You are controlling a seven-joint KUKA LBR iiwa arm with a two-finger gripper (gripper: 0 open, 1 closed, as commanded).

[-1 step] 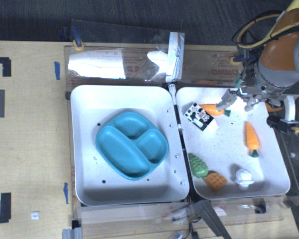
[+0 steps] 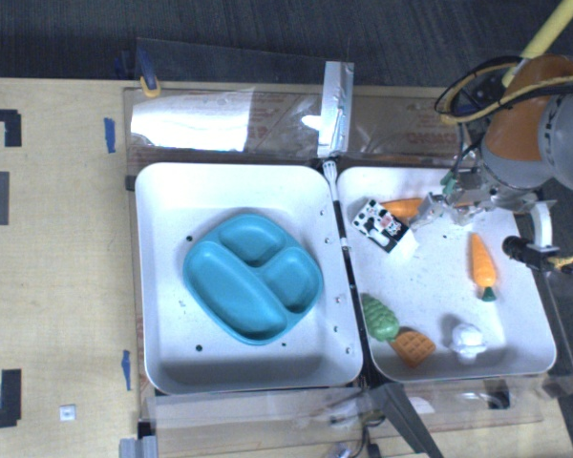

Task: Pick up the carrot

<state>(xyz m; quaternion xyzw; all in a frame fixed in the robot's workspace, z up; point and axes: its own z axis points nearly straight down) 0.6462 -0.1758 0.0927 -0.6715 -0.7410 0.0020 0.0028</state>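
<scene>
The carrot point(image 2: 482, 261), orange with a small green stub at its near end, lies in the right bin point(image 2: 525, 351) close to the right wall, pointing roughly front to back. My gripper point(image 2: 446, 201) hangs over the far part of that bin, up and to the left of the carrot and apart from it. Just left of the gripper's tip lies a second, smaller orange piece point(image 2: 403, 208); whether the gripper touches it is unclear. The arm's grey wrist and orange band point(image 2: 520, 127) reach in from the upper right.
A black-and-white patterned box point(image 2: 380, 225) sits by the right bin's left wall. A green bumpy item point(image 2: 380, 318), an orange waffle-like piece point(image 2: 413, 346) and a small white object point(image 2: 468, 339) lie near the front. A blue divided tray point(image 2: 253, 275) sits in the left bin point(image 2: 162, 208).
</scene>
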